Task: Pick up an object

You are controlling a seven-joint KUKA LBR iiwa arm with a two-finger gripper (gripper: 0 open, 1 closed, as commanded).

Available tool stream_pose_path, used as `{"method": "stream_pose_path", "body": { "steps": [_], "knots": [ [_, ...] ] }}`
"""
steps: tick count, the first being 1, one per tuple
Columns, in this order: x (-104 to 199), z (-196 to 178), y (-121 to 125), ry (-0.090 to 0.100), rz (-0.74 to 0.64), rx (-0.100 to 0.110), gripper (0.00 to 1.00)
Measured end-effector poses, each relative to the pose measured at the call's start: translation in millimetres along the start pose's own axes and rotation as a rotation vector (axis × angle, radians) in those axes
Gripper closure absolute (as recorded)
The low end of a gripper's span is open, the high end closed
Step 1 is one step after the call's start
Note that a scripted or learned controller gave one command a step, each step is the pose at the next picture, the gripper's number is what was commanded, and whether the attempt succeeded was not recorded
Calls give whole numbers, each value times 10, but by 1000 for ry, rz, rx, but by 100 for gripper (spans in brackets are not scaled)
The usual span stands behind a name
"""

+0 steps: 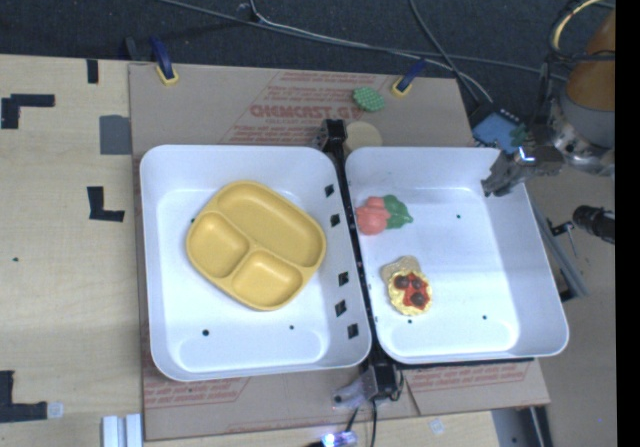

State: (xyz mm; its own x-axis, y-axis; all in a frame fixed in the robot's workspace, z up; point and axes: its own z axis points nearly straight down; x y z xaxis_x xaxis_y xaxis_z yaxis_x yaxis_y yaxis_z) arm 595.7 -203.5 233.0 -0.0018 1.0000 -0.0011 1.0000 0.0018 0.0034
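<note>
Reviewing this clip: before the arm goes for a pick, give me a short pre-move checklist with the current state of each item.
1. Targets present in the right bin: ok. A pink and green toy and a yellow toy with red spots lie there.
2. Targets apart from each other: ok, bare bin floor shows between them.
3. Gripper over a target: not ok. It sits at the right bin's upper right rim, away from both toys.
4. Gripper free of any object: ok, nothing shows between its fingers.
5. Finger opening: cannot tell, too small and blurred.
6. Left bin: ok, the yellow divided tray lies flat inside.
</note>
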Motion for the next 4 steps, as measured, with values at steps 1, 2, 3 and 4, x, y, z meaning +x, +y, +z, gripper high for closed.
{"method": "stream_pose_path", "body": {
  "steps": [1, 2, 3, 4],
  "knots": [
    [2, -385, 11, 0, 0, 0, 100],
    [511, -329, 34, 2, -4, 4, 100],
    [1039, -159, -45, 2, -4, 6, 100],
    [1599, -151, -56, 3, -5, 5, 100]
  ]
}}
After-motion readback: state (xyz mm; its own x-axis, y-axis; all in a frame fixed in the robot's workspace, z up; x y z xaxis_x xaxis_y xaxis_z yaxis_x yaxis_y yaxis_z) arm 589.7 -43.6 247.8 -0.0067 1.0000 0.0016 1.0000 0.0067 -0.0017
